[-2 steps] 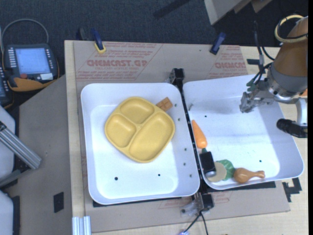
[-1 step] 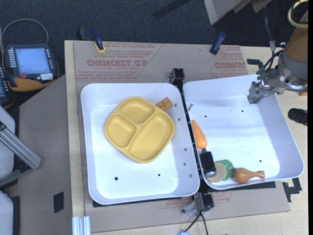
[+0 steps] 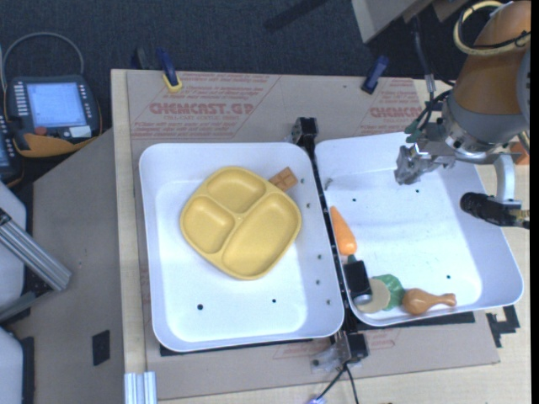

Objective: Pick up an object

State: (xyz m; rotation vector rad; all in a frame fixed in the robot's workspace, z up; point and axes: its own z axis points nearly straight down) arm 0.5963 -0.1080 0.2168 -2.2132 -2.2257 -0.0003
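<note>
The right bin [image 3: 472,259] holds an orange carrot [image 3: 342,231] along its left wall, a black block [image 3: 356,279] below it, a green and tan round piece [image 3: 383,293] and a brown drumstick [image 3: 427,300] near the front edge. My gripper [image 3: 408,168] hangs over the bin's back part, well away from those objects, with nothing seen between its fingers. The left bin [image 3: 168,310] carries a yellow divided plate [image 3: 242,220] with a small brown block [image 3: 283,178] at its upper right edge.
A black clip [image 3: 304,130] sits at the top of the divider between the bins. A teach pendant [image 3: 52,112] lies off the bench at the left. Blue clamps [image 3: 171,76] hold the cardboard base at the back.
</note>
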